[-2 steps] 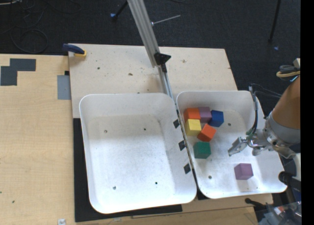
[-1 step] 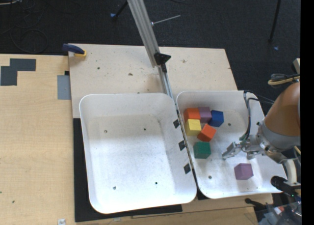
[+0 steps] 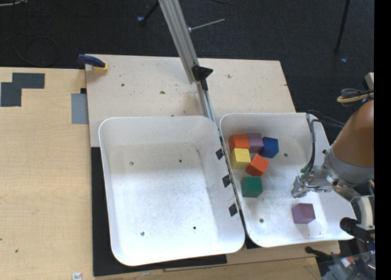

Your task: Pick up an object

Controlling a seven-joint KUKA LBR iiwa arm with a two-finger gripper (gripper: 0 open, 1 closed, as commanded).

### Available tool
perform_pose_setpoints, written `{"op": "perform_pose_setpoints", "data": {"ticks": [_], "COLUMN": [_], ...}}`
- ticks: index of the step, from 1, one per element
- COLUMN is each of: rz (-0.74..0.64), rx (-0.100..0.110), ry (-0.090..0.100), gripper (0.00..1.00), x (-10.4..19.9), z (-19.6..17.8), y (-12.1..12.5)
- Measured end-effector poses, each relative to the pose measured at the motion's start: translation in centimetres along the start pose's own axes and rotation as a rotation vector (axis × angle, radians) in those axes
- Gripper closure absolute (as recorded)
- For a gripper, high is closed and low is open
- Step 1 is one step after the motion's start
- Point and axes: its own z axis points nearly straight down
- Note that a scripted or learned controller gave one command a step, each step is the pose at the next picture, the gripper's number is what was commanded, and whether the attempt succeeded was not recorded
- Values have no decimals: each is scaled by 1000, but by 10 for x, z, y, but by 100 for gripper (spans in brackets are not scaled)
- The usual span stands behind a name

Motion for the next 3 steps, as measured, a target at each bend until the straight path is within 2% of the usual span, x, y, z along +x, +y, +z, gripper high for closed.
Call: {"op": "perform_pose_setpoints", "data": {"ticks": [2,3], "rz": [-9,-9], "rx": [-5,-6], "ry": [-4,-5], "gripper": [100,100], "x": [-3,-4], "z": [-106,-159], "y": [21,22]}}
